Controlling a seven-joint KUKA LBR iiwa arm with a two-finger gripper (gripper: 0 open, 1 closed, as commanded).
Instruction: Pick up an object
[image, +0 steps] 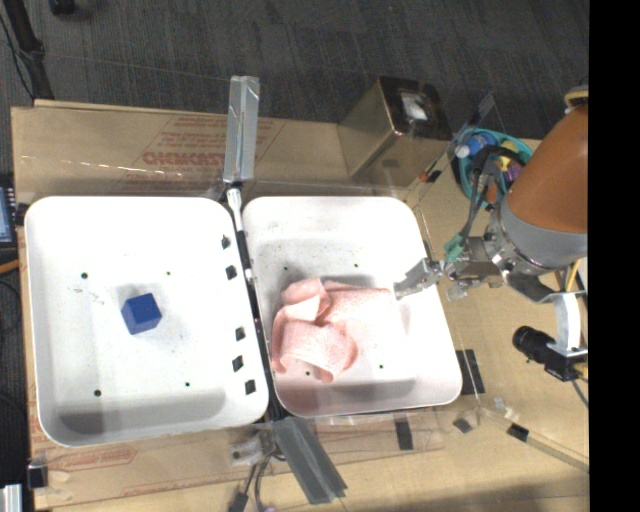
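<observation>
The pink cloth (322, 328) lay crumpled in the right bin (432, 372). The gripper (410, 284) hung at its edge; the fingers' state could not be told. A shallow pinch might slip off loose folds.

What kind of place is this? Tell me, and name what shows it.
Probably a robotics lab's bin-picking test bench: two shallow white bins side by side, a robot arm with its end effector over one, cabling and taped cardboard underneath.
</observation>
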